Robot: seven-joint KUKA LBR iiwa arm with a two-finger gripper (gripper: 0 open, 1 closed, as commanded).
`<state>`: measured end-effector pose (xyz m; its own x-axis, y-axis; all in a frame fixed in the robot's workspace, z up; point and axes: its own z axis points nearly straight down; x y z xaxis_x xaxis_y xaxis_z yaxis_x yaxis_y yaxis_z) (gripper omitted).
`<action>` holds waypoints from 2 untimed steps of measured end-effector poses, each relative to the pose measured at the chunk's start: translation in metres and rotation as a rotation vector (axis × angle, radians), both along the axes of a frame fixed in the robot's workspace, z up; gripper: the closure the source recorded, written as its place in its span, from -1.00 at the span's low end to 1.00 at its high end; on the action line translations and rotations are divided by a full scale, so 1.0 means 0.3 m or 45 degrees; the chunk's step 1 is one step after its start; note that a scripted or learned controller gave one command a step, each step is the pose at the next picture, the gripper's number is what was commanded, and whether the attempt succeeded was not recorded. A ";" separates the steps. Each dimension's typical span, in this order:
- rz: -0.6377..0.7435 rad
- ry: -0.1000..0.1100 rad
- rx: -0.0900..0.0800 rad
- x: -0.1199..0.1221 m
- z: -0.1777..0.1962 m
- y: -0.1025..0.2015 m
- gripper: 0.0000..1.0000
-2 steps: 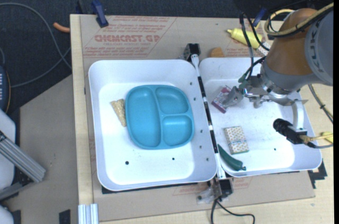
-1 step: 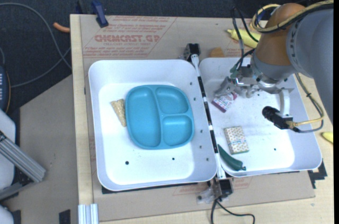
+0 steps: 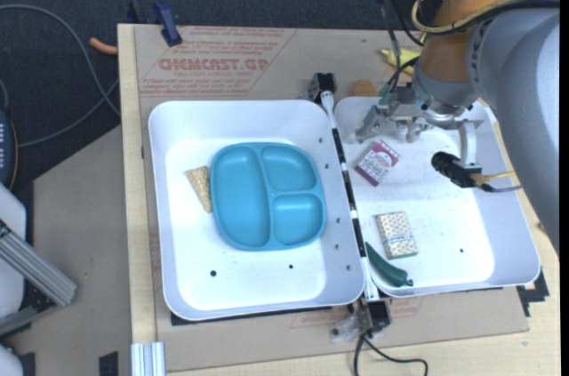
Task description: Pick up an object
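The gripper hangs at the upper right, open, holding nothing; the little red packet below looks light and crinkly; pinch its sides.

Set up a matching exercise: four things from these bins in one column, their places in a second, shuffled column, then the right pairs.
Things:
1. blue divided plate
2. maroon packet
3. green-handled tool
4. tan sponge

Places:
A. right bin, near corner by the divider
B. left bin, middle
C. left bin, against the plate's left edge
D. right bin, just below the gripper

Pairs: 1-B, 2-D, 3-A, 4-C
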<state>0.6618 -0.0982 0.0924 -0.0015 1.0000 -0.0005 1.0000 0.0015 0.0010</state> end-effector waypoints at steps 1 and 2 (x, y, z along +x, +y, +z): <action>-0.003 0.003 0.001 -0.061 -0.026 0.014 -1.00; 0.000 -0.001 -0.001 0.017 -0.025 0.021 -1.00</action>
<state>0.6668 -0.0919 0.0850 -0.0012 1.0000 -0.0009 1.0000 0.0012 0.0019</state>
